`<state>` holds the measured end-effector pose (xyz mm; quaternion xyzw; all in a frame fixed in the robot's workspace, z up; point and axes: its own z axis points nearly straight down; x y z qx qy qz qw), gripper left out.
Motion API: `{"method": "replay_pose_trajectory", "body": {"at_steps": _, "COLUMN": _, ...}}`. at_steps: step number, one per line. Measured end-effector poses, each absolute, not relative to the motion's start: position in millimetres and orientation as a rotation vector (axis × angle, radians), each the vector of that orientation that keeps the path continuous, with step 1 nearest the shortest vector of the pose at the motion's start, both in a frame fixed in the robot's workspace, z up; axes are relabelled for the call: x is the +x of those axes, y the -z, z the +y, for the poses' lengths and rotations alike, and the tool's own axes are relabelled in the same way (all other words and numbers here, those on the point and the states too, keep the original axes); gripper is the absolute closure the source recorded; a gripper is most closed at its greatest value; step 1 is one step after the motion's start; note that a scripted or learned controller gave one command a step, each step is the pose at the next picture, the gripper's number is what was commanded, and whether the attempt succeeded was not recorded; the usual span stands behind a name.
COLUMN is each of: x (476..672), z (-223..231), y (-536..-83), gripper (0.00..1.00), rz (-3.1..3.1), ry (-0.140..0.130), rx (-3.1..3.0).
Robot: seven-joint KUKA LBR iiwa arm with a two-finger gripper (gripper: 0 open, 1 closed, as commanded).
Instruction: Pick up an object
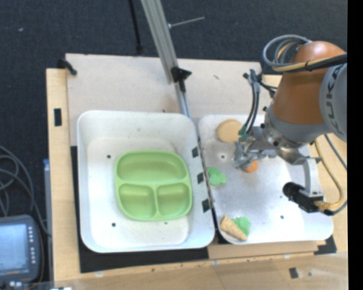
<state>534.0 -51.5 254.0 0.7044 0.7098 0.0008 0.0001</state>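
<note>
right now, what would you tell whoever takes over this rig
Gripper: low in the right bin, at a small orange piece; a grasp cannot be confirmed from this view.
Right bin also holds a tan round piece near its back left, a small green piece by the divider, and a tan wedge beside a green bit at the front edge.
Left bin holds a green divided tray.
Done: nothing lifted.
Left: pick up one object.

Two shallow white bins are sitting side by side on the bench: the left bin [91,162] and the right bin [302,228]. One green divided tray [152,184] (three compartments) is lying in the left. Five small items are lying in the right: a tan disc [228,130], an orange piece [250,167], a green piece [216,177], a beige wedge [232,227], another green bit [244,224].
</note>
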Motion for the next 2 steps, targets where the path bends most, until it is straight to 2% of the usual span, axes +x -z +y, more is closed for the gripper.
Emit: {"method": "replay_pose_trajectory", "body": {"at_steps": 2, "x": 548.0, "z": 61, "y": -258, "gripper": 1.00, "rz": 2.231, "ry": -0.004, "rx": 2.212}}
